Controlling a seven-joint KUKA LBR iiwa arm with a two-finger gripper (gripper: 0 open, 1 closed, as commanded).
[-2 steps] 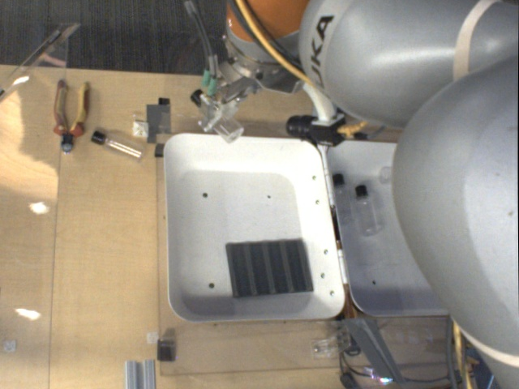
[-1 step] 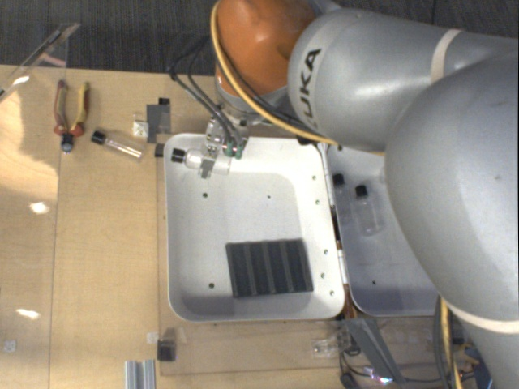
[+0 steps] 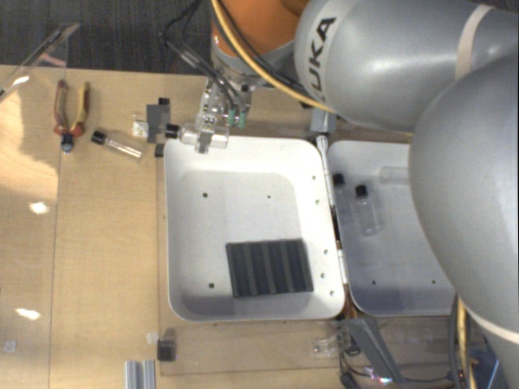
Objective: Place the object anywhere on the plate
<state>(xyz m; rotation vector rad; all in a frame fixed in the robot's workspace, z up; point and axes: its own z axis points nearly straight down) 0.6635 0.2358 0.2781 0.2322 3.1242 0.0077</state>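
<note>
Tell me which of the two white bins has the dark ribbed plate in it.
The left bin: the black ribbed plate lies flat near its front edge. The right bin holds clear vials instead and lies partly under the arm.

Left of the pincer on the wooden bench, red-handled pliers lie farthest out; a small clear glass vial with black cap lies nearer.

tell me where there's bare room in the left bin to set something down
Free: the left white bin floor above and left of the dark ribbed rectangular plate. Crowded: the top rim, where the gripper hangs, and the right white bin with its clear vials.
</note>
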